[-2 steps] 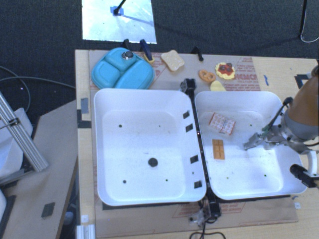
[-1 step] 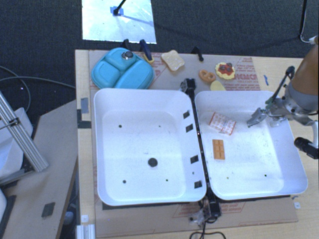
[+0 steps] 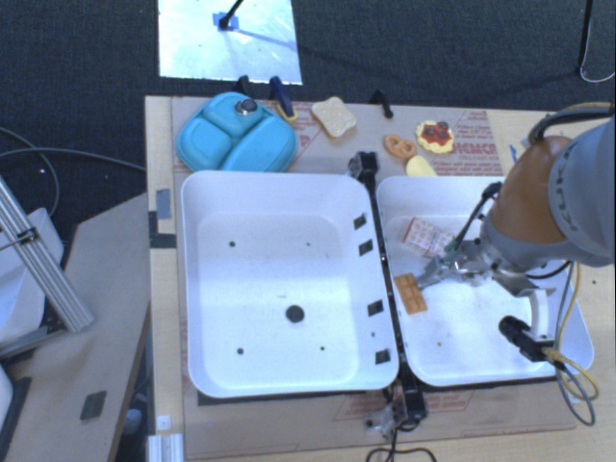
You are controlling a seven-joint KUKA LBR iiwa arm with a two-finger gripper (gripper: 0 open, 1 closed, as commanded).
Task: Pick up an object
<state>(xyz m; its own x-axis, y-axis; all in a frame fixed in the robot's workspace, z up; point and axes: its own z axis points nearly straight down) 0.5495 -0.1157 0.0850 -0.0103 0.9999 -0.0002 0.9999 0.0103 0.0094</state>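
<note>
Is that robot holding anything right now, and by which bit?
Cannot be told. The pincer hangs low in the right bin, by a brown waffle and a pinkish packet.

— What sits behind the bins?

— A blue divided plate (image 3: 236,133) at the back left, with a slice of toast (image 3: 334,116) to its right. Further right lie a pretzel (image 3: 399,146), a small pizza (image 3: 435,136) and a yellow piece (image 3: 420,166) touching the right bin's rim.

— And beyond the bench?

— A shiny square sheet (image 3: 229,27) on the dark carpet.
</note>
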